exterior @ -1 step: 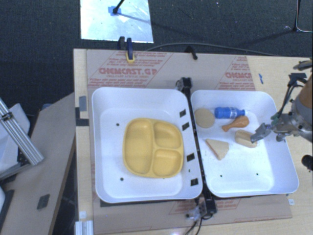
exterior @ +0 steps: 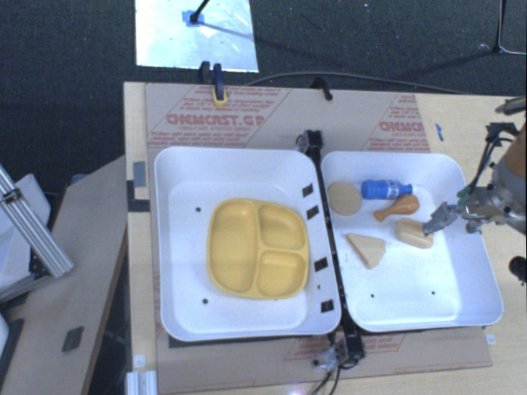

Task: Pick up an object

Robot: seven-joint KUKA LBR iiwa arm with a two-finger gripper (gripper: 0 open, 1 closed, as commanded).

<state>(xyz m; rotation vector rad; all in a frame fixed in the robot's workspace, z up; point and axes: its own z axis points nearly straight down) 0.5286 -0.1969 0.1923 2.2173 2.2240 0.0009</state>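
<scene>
The end effector (exterior: 442, 218) is hovering at the right side of the right-hand bin (exterior: 473, 303), reaching in from the right edge of the view on the worktop (exterior: 362, 109); its dark tip is sitting directly against the right end of a pale tan bread-like piece (exterior: 413, 233), though whether it is touching that piece, and how far apart its jaws are standing, cannot be told from this angle; nothing is visibly lying between them. Just to the left of the end effector and slightly farther from the camera, an orange-brown drumstick-shaped piece (exterior: 396, 210) is lying aslant; beyond that, farther to the left and up, a blue bottle with a white end (exterior: 387, 189) is resting on its side, with a round tan disc (exterior: 345, 197) lying just past its left end. Lower and to the left of the end effector, a cream-coloured wedge (exterior: 367, 249) is lying on the bin floor, near the bread-like piece but apart from it. Well to the left, across the black divider (exterior: 325, 220) joining the two bins, the left-hand bin (exterior: 177, 303) is holding a yellow compartment tray (exterior: 258, 247), sitting flat near its middle. Far up and to the left of the end effector, a blue-and-yellow clamp (exterior: 216, 82) is gripping the worktop's back edge.
</scene>
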